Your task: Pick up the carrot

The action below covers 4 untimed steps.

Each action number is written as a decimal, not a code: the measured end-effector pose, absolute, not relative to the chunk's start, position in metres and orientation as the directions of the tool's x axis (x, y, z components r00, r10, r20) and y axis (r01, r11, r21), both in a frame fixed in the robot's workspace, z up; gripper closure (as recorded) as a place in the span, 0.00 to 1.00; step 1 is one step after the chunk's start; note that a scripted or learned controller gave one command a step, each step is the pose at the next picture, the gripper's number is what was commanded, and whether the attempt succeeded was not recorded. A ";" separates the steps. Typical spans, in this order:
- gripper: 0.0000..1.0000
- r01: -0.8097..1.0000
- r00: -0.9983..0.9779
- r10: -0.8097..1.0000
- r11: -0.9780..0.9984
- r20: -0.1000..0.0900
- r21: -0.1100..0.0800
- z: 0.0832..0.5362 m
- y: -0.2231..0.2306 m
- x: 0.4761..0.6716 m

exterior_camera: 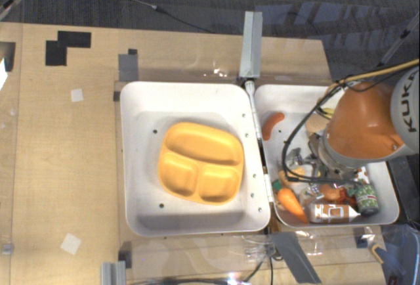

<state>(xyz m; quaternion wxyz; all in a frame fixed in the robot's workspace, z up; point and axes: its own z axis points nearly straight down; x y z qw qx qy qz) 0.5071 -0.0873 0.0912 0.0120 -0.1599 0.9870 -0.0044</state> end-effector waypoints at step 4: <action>0.00 -0.156 -0.988 -0.156 0.988 -0.016 -0.006 0.157 -0.165 0.659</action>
